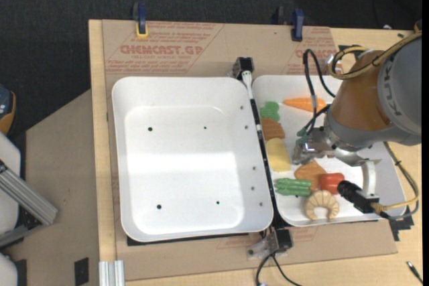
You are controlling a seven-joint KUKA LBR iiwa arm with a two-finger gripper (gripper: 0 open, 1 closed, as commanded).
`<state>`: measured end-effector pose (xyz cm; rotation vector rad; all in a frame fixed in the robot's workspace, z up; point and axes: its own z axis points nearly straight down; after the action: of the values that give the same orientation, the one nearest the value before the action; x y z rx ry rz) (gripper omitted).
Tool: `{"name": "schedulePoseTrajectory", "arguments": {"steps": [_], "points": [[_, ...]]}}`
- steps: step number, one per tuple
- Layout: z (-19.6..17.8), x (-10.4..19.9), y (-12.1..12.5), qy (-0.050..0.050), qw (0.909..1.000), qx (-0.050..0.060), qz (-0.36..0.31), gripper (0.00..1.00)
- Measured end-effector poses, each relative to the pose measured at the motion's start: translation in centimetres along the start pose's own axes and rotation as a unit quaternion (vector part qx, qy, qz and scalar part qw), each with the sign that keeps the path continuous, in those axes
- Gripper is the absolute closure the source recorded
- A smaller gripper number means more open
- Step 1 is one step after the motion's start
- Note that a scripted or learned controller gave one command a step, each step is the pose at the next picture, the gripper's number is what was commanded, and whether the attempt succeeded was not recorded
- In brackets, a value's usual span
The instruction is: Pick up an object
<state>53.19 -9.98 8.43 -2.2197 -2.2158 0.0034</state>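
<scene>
Two bins [181, 90], tool [305, 151] among crowded toys [295, 185]

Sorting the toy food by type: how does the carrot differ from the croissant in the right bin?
The carrot is orange, slim and tapered; the croissant is tan, plump and curved. The carrot lies near the bin's far end, the croissant at the near end. The carrot lies straight, while the croissant arches with its tips toward the near rim. Both lie loose in the right bin, clear of the gripper.
</scene>
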Motion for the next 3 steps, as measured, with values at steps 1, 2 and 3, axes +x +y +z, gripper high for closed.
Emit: {"name": "schedulePoseTrajectory", "arguments": {"steps": [1,2,3], "points": [[0.0,-0.1,0.2,-0.001,1.0000,-0.002,0.000,0.00],[-0.5,0.6,-5.6,0.000,1.0000,0.001,0.000,0.00],[-1.6,0.6,-5.2,-0.001,1.0000,-0.003,0.000,1.00]]}}
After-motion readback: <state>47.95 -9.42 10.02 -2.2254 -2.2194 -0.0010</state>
